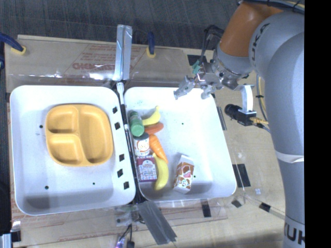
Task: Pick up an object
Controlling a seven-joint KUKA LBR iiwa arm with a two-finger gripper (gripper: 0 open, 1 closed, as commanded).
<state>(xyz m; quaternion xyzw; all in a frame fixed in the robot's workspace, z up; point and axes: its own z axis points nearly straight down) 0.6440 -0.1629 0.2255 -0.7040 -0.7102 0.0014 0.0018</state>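
Note:
My gripper point(195, 91) hangs over the back edge of the right bin point(207, 133), its two fingers spread apart with nothing between them. Along the bin's left wall lies a cluster: a green-capped bottle point(136, 124), a yellow banana point(151, 117), an orange carrot point(158, 146), a second banana point(162, 173) and a dark red box point(147, 169). A small brown and white carton point(183, 177) stands near the front of the bin. All of these sit well forward and left of the gripper.
The left bin point(31, 180) holds a yellow divided plate point(79, 134). A metal divider post point(123, 50) rises between the bins at the back. The grey arm point(279, 87) takes up the right side.

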